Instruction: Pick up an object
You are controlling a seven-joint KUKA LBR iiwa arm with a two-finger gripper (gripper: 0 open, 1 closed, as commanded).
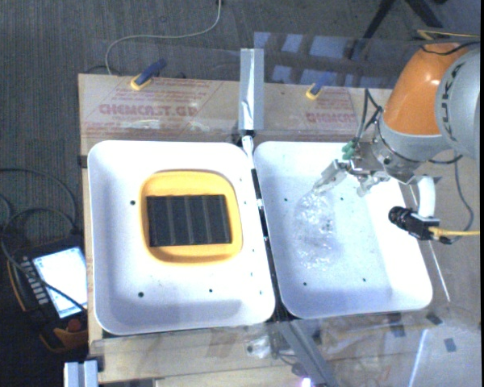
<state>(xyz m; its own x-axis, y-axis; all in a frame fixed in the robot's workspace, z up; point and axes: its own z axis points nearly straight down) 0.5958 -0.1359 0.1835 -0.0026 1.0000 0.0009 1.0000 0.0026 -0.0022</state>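
Crumpled clear plastic (316,226) lay at seven o'clock below the gripper (356,174), whose opening could not be told; descent was judged next.

At three o'clock the picture's edge cuts off the arm (436,95), so we see just its orange band and grey wrist. Below the wrist, the gripper (348,172) is small and blurred; we cannot tell how its fingers stand. Just beneath it, in the right bin (403,293), lies a crumpled clear object (316,228), too faint against the white for us to make out its outline or what it is. At eight o'clock, a lit device (55,279) on the floor is partly hidden behind the left bin (113,297).
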